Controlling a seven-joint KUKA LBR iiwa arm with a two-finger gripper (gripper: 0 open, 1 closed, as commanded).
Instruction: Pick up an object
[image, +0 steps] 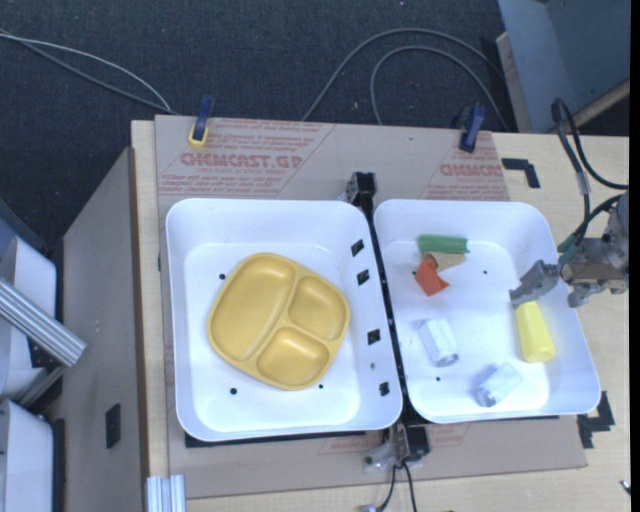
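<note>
At the right rim of the right-hand bin (556, 262), the claw (560, 282) is a small grey metal assembly. One finger (534, 282) is a dull grey, angular piece with a dark edge. Behind it sits a boxy pale-grey body with darker seams. Black cables (572, 150) curve above it, beyond the bin's far right corner.
</note>
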